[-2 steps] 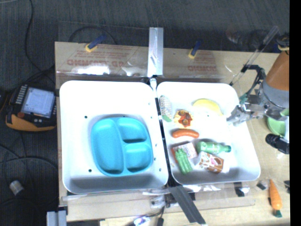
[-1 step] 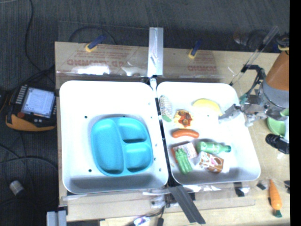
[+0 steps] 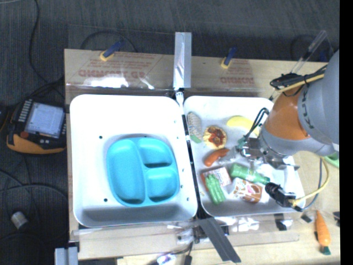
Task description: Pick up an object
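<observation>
Camera view, near edge first: an orange carrot-like toy (image 3: 322, 233) lies on the bench outside the bins, well apart from the work, so ignore it.

The right bin (image 3: 259, 105) holds all the pick candidates, loosely scattered and mostly flat. That looks like a deliberate clutter setup for grasp tries. In the front row are a red-and-white packet (image 3: 247, 191), a green packet (image 3: 215, 190) and a small red-labelled box (image 3: 218, 175), all touching or nearly so. That is tight spacing and a poor first target.

Just behind them a green tube (image 3: 249, 174) lies on its side and roughly crosswise. The gripper (image 3: 248, 149) sits right above its far edge, with the arm coming in low from the right. My read is that the tube is the object being gone for.

Whether the gripper is open or closed I can't tell, because the wrist hardware blocks it from this angle. Nothing is visibly clamped or lifted, so I count the pick as not done. Contact with the tube is possible but unconfirmed.

Further back are a red sausage (image 3: 215, 157) left of the gripper, then a pizza-like toy (image 3: 215, 136), a yellow fruit (image 3: 238, 122) and a ribbed pale piece (image 3: 194, 125) against the dividing wall.

The left bin (image 3: 88, 148) carries only a blue divided tray (image 3: 144, 169), probably the drop side.

Risk: the tube is round and could roll or squirt out under an off-centre grasp.
</observation>
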Robot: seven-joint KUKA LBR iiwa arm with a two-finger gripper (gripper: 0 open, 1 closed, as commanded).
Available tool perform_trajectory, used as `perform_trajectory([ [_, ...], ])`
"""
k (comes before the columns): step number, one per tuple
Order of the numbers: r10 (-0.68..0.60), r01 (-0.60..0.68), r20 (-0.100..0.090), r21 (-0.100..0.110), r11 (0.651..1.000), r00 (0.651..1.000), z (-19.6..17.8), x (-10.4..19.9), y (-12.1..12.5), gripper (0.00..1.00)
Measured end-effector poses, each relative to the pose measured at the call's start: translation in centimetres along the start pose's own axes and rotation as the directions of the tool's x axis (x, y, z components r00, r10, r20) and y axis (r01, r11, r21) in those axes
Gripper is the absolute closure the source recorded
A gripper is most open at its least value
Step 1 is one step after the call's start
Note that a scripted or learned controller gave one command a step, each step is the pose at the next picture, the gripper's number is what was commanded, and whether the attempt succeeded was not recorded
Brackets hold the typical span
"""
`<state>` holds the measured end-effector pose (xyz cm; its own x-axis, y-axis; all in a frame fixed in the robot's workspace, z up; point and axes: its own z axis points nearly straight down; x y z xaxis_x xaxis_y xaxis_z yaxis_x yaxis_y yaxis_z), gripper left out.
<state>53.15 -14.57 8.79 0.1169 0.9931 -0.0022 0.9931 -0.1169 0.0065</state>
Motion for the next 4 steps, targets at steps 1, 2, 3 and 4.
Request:
perform_trajectory([
  [1,0.088,-0.088,0.001,-0.001,0.996,0.996,0.0,1.4,5.8,0.00],
  [2,0.083,-0.083,0.003,-0.001,0.997,0.997,0.0,2.6,6.5,0.00],
  [3,0.083,-0.083,0.003,-0.001,0.997,0.997,0.0,2.6,6.5,0.00],
  [4,0.059,-0.059,0.008,0.011,0.998,0.998,0.2,3.5,11.8,0.00],
])
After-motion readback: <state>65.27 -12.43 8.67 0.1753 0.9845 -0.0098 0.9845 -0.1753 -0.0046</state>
